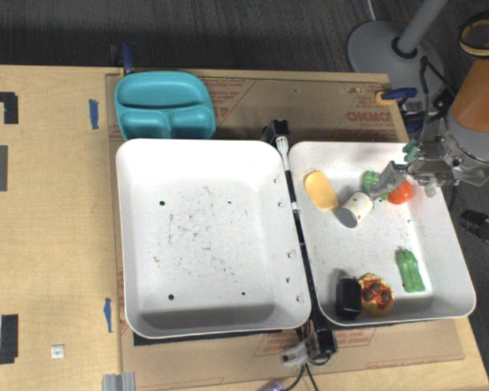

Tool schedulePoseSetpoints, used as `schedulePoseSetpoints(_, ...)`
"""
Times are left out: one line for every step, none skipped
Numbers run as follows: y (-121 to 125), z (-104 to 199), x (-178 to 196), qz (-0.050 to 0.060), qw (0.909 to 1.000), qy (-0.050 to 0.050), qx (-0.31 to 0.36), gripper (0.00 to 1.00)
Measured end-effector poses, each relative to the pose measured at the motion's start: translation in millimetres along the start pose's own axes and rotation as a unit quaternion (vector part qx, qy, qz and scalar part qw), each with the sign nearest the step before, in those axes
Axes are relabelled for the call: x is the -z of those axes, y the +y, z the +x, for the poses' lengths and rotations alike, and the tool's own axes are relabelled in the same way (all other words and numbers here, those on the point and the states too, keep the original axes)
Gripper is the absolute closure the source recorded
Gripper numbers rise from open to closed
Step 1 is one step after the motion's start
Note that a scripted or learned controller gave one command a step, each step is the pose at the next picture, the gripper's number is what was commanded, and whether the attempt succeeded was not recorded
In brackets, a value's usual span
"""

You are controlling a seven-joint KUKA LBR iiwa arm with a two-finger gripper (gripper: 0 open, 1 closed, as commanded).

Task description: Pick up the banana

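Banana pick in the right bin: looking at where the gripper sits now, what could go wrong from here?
1. The gripper is over the green piece and orange-red piece, off to one side of the banana, so it may close on the wrong item.
2. The white cylinder lies close beside the banana; a sweep toward it could knock either one.

You see a teal divided tray (164,104) just behind the left white bin (204,235); to that bin's right, a green bottle (409,270) lies.
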State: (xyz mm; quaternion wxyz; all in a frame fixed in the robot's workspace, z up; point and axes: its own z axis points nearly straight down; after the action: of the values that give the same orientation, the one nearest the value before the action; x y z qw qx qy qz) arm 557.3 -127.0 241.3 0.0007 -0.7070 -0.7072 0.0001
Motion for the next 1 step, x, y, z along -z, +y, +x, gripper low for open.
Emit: schedulePoseSetpoints(-43.3,99.0,-17.9,0.001,0.9822,0.0,0.188,0.0)
